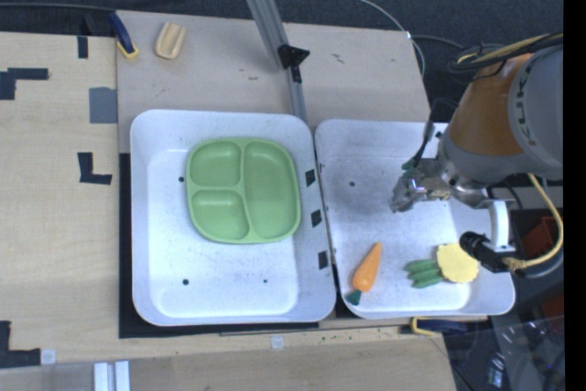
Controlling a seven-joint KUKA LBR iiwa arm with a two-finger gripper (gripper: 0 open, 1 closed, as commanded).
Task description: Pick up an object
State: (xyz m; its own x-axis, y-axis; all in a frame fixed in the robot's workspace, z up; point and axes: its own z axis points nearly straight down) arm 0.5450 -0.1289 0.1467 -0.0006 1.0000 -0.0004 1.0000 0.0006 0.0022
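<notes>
Orange plastic carrot, tilted toward one o'clock, is seen at seven o'clock from the metal two-finger gripper, whose jaw state cannot be told.

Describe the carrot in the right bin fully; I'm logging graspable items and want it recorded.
The carrot is a small toy-like piece, looking like smooth plastic: an orange tapered body with a green tip at its lower end. It lies flat on the floor of the right bin, slanted, thicker end up and to the right, green end down by the bin's near left corner. Nothing touches it; the claw hangs apart, above and to its right.
</notes>
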